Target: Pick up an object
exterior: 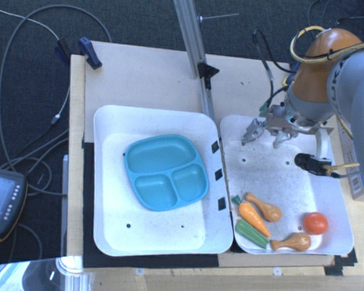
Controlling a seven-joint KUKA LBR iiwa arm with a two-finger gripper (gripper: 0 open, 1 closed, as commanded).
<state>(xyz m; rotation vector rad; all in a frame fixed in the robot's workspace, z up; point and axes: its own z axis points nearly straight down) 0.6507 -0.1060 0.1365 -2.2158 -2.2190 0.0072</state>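
The pale counter (143, 77) carries two shallow white bins side by side: the left bin (106, 167) at about 9 o'clock, the right bin (327, 195) at 3 o'clock, their inner edges touching. A blue clamp (89, 52) grips the counter's 11 o'clock corner.

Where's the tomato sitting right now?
The tomato lies in the right bin, near its front right corner, just above the tan drumstick and right of the carrot.
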